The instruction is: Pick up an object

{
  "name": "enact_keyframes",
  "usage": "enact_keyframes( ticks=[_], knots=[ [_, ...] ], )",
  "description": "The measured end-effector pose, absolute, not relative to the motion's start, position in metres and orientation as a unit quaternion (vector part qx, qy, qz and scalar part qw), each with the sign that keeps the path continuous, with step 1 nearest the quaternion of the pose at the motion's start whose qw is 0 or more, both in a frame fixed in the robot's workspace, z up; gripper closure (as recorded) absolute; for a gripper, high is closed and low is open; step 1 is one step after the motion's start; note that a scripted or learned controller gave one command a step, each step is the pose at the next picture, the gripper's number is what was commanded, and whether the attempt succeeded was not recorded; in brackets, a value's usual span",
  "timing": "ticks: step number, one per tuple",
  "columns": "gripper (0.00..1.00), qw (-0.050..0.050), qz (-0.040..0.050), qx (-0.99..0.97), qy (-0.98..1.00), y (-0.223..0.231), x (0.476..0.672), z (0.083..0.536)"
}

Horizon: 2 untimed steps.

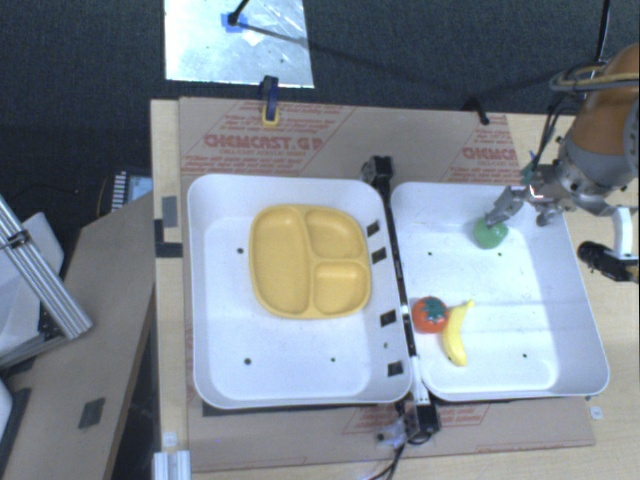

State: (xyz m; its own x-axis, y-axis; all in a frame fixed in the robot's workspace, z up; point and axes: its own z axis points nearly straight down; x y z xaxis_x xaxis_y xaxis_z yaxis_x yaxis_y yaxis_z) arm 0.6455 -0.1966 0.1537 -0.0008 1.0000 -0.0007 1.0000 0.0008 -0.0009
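A banana (456, 335) and tomato (430, 314) were left nearest. Farther back in the right bin (560, 298), the green ball (490, 233) was touched by the gripper (503, 211); finger spread could not be told. The ball might be nudged away.

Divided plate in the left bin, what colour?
Plain yellow; the divided plate shows clearly in the camera view.

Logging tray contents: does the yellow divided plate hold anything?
Empty: all three compartments of the yellow plate show bare yellow surface.
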Motion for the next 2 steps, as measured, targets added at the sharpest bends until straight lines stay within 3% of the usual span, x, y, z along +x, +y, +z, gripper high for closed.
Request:
enact_keyframes(
  ticks=[2],
  knots=[
    [0.0, -0.001, -0.0001, -0.705, -0.709, -0.194, 0.652, 0.084]
  ],
)
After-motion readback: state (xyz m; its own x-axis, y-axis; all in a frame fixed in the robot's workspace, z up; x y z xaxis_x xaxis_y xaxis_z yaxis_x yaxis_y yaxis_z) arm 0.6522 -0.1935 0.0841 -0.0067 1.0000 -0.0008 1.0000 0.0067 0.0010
